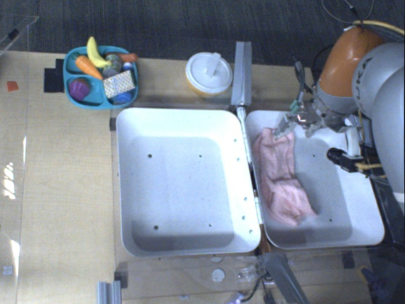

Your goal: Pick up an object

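A crumpled pink cloth (280, 177) lies along the left side of the right bin (354, 233), stretching from its far wall to past the middle. My gripper (296, 115) hangs over the far edge of that bin, just above and to the right of the cloth's upper corner. The grey arm with its orange band (349, 56) comes in from the right above the bin. I cannot make out anything held in the gripper.
The left bin (183, 182) sits beside the right one, a metal divider (241, 75) between them at the back. A blue tray of toy food (101, 76) and a white lidded cup (209, 73) stand behind the left bin. A black arm fitting (342, 159) overhangs the right bin.
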